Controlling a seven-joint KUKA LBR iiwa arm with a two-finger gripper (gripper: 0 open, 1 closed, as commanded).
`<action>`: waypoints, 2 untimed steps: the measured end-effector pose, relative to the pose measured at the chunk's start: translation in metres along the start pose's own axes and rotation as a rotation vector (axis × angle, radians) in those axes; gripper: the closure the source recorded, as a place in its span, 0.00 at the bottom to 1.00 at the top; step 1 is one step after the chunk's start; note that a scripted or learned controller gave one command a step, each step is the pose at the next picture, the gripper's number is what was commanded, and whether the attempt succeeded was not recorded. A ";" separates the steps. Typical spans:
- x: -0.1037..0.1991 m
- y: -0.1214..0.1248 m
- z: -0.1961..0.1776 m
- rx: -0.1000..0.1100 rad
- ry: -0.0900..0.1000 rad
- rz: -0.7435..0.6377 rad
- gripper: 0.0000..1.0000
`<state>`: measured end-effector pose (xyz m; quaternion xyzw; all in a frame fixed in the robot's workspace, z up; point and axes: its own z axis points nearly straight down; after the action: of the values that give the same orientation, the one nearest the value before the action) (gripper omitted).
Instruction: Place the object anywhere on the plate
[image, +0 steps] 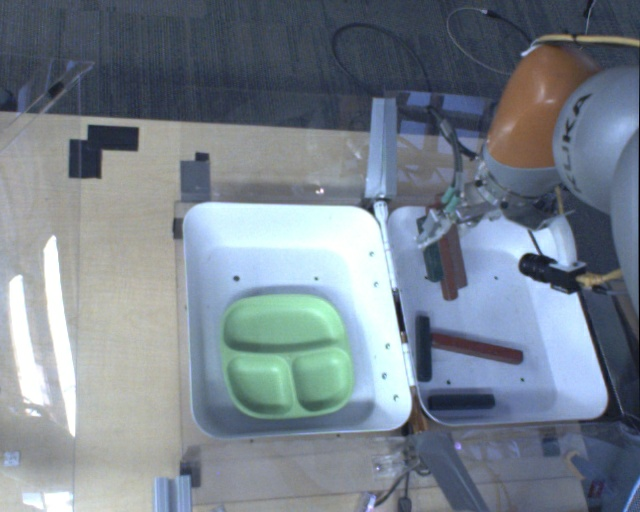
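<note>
A green plate (288, 355) with three compartments lies in the left white bin (205, 300), with nothing on it. My gripper (438, 245) hangs over the upper left part of the right bin (590, 385), close to the wall between the bins. A short brown stick (451, 268) stands almost upright in the view directly under the gripper, its top end against the gripper's underside. Whether the stick is gripped or just lies on the bin floor below cannot be made out.
In the right bin lie a red-brown bar (480, 349) with a black block (423, 348) at its left end, and a black bar (462, 401) near the front wall. A metal divider (381, 150) stands behind the bins. The arm's grey and orange body (560, 110) overhangs the right bin's back.
</note>
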<state>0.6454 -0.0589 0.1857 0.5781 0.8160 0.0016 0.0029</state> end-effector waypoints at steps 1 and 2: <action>0.080 -0.028 -0.002 0.002 0.002 -0.173 1.00; 0.182 -0.047 0.000 0.002 0.003 -0.208 1.00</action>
<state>0.5408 0.0971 0.1845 0.4901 0.8717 0.0013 0.0010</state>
